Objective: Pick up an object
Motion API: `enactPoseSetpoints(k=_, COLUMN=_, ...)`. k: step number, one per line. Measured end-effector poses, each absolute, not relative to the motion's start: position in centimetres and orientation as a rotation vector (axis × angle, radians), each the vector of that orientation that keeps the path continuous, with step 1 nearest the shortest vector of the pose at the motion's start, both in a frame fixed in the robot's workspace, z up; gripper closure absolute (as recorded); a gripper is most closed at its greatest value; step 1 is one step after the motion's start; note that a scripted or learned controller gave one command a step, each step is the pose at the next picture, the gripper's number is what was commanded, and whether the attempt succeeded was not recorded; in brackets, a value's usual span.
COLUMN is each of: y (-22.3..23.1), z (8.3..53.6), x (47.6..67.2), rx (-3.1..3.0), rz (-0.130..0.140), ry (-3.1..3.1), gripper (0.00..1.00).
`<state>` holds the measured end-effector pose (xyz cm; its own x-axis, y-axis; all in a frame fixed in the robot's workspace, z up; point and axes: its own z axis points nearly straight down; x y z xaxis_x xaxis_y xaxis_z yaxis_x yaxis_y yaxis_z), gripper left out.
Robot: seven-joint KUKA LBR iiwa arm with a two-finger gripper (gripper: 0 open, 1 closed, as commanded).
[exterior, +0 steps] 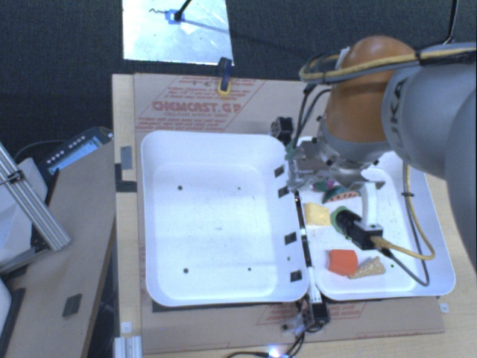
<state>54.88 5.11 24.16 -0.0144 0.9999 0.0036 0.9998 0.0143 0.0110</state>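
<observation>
1. Arm position. I reach in from the right of the camera view. My wrist, with its orange band, hangs over the right bin (440,274), above that bin's rear half and close to the edge it shares with the left bin (216,222).

2. End effector. My gripper (311,176) sits low beneath the wrist, just inside the right bin beside the shared edge. The wrist housing covers most of it, so I cannot tell whether it is apart or together. No object can be seen clamped in it.

3. Candidate objects. All of them lie in the right bin:
- green and red slice (340,195): just beside my gripper, toward the right, partly under my wrist.
- yellow piece (316,214): near the shared edge, just in front of my gripper.
- orange block (343,261): toward the front of the bin, apart from the yellow piece.
- tan wedge (367,268): touching the right side of the orange block.

4. Surroundings. Both bins rest on a cardboard sheet (201,103) with red print. A blue and yellow clamp (223,77) sits at the rear edge of that sheet
</observation>
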Motion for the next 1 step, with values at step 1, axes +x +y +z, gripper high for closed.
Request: enactPoseSetpoints(k=1, y=11.91, z=30.45, x=53.44, rx=2.206, rz=0.012, ry=2.233, gripper=1.00)
